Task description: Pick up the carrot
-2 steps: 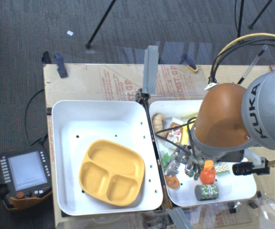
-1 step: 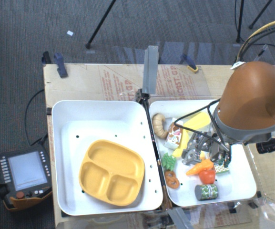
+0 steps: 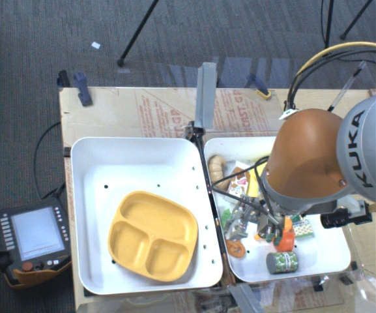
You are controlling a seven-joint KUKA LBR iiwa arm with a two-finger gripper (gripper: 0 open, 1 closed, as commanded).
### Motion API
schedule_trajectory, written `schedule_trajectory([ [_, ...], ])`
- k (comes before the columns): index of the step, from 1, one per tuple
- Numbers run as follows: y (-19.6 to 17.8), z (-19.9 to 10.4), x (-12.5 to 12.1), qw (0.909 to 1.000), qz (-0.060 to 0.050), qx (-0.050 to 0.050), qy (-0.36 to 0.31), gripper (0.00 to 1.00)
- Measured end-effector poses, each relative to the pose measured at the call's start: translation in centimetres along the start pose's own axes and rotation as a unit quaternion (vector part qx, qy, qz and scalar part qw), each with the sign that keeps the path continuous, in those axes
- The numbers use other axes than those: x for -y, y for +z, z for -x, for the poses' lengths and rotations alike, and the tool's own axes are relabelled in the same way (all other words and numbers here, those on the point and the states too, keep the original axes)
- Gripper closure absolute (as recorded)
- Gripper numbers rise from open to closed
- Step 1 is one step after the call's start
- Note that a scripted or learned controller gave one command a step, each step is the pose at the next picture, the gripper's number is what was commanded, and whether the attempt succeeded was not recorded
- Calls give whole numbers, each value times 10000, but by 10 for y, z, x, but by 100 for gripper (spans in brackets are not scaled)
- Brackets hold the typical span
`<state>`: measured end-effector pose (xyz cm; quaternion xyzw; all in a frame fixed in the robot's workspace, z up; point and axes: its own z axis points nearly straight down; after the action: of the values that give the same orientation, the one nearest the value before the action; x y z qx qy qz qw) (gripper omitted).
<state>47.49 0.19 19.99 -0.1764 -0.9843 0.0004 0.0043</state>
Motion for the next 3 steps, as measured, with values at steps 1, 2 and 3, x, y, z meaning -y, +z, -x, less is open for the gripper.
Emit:
schedule_trajectory([
  [1, 15, -17, -48, 9979, 0, 11, 645, 100],
  [2, -26, 18, -26, 9964, 8, 39, -842, 100],
  [3, -59, 8, 17, 9891, 7, 39, -1471, 100],
])
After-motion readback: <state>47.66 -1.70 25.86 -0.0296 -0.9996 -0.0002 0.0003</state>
